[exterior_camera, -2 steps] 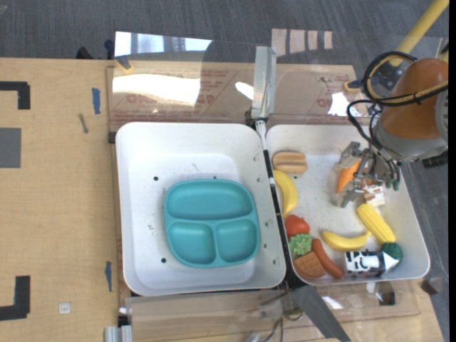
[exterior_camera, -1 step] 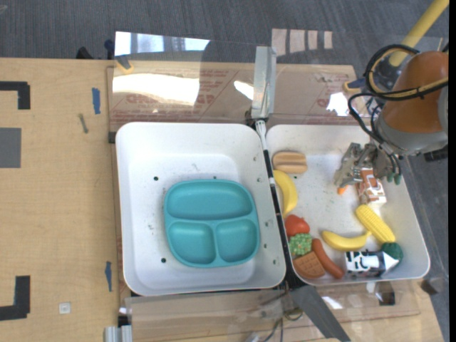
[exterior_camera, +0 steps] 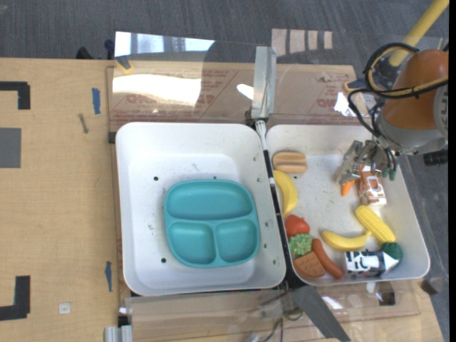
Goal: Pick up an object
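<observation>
while the arm (exterior_camera: 417,95) hangs in over the right bin (exterior_camera: 417,223) from the right side, the pincer (exterior_camera: 367,164) is down low near the upper right part of that bin, right on top of a little cluster of stuff. there's a small orange piece (exterior_camera: 346,187), maybe a carrot, just beside its left edge, and a brown-and-white packet thing (exterior_camera: 371,188) right under it. honestly i can't tell if the pincer is apart or together, it's just a dark tangle from up here, and i can't see anything clearly sitting between the tips. so i'm not calling it a grab.

rest of the right bin is toy food: a hot dog bun (exterior_camera: 289,162) up top left, a banana (exterior_camera: 287,192) along the divider, a corn cob (exterior_camera: 375,224) and another banana (exterior_camera: 345,240) lower down, a tomato (exterior_camera: 297,225), something green (exterior_camera: 301,244), a waffle-looking piece (exterior_camera: 308,265), a sausage (exterior_camera: 328,258), and a black-and-white carton (exterior_camera: 366,261) at the bottom. left bin (exterior_camera: 135,191) has a teal divided plate (exterior_camera: 211,221) sitting flat on the bin floor.

progress-wise, my read is the approach is done and it's at the grasp step. nothing looks lifted, everything seems to be resting on the bin floor. closing on something and raising it clear are what's left.
</observation>
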Robot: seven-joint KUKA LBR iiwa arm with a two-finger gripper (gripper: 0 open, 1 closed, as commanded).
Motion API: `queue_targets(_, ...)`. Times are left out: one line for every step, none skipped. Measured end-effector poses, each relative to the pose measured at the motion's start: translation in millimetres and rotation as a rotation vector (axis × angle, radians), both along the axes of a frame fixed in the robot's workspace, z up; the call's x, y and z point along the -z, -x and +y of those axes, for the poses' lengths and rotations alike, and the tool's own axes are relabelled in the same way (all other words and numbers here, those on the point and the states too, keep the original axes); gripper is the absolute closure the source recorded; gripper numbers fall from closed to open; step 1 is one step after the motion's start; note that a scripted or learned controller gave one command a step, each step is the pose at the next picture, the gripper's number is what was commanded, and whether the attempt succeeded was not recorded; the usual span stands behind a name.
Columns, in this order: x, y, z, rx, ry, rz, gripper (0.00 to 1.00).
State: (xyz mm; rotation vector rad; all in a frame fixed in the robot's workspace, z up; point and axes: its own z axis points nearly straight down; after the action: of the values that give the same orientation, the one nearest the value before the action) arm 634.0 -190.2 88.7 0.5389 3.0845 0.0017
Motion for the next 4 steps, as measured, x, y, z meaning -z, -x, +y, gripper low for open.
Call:
queue_targets(-0.9, 66.0, 21.6, 0.305, -0.002, 0.0, 1.0)
queue_targets(-175.4, 1.7, 65.4, 0.412, -0.004, -0.007, 1.0)
queue_targets(-169.0, 4.1, 64.1, 0.415, -0.002, 0.005, 0.0)
queue_targets(-60.3, 24.6, 21.2, 0.346, -0.002, 0.017, 0.0)
